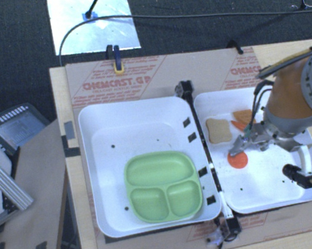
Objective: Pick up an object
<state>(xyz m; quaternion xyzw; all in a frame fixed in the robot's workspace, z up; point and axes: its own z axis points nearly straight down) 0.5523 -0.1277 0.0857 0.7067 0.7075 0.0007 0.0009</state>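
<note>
Gripper: the gripper hangs low in the right bin, its tip just above the red-orange round piece; whether it is spread or pressed together, I cannot tell.
Nearest target: the red-orange round piece lies directly under and slightly toward the camera from the tip, touching or nearly so; being round, it has no long axis to align to.
Other candidates: a tan bread-like slice lies just beyond the gripper and to its left; an orange piece sits farther back, close to the arm.
Left bin: the green divided plate is well apart, across the divider.
Judgement: a short straight descent seems all that is needed.
</note>
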